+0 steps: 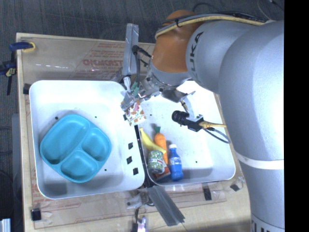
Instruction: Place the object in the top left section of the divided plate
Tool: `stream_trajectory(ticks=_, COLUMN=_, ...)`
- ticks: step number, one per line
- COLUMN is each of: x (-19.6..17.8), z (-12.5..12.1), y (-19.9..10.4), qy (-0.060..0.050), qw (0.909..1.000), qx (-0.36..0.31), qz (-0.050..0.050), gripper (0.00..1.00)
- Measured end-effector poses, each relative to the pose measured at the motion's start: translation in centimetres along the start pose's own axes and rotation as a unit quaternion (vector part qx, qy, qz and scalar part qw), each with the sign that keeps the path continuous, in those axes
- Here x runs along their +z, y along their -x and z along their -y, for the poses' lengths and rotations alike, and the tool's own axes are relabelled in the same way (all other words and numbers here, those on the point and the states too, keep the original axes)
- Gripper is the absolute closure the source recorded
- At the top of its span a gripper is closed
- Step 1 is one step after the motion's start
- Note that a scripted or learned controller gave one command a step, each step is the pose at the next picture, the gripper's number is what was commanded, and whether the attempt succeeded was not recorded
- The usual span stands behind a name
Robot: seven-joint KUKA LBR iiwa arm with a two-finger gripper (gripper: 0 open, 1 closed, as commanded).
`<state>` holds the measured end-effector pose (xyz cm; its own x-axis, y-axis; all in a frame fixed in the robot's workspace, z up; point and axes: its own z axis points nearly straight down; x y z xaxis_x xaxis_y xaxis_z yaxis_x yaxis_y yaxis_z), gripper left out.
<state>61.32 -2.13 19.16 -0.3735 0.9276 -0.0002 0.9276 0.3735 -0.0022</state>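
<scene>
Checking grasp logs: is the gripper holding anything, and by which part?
Cannot be told: the gripper hangs over the bins' shared rim, fingertips blurred; the toy food pile lies in the right white bin.

Two white bins are sitting side by side on a pale wooden bench [72,57]; the left bin [58,93] is lying at nine o'clock of the right bin [212,166]. In the right bin, a banana [146,139], a carrot [161,144], a green can [155,161] and a blue bottle [175,162] are lying bunched together at its seven o'clock corner. A blue clamp [21,46] is gripping the bench at its ten o'clock corner. Dark carpet [72,8] is showing beyond the bench at twelve o'clock.
</scene>
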Motion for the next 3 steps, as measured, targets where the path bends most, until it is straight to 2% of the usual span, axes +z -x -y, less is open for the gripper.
stream_trajectory(ticks=1, x=0.1, z=4.3, y=-9.7, qy=-0.001, qw=0.9947, qx=-0.102, qz=-0.001, gripper=1.0)
stream_trajectory(ticks=2, x=7.4, z=2.9, y=-14.0, qy=0.003, qw=0.9982, qx=-0.06, qz=0.002, gripper=1.0)
stream_trajectory(ticks=3, x=7.5, z=2.9, y=-14.0, qy=0.004, qw=0.9982, qx=-0.06, qz=0.002, gripper=0.0)
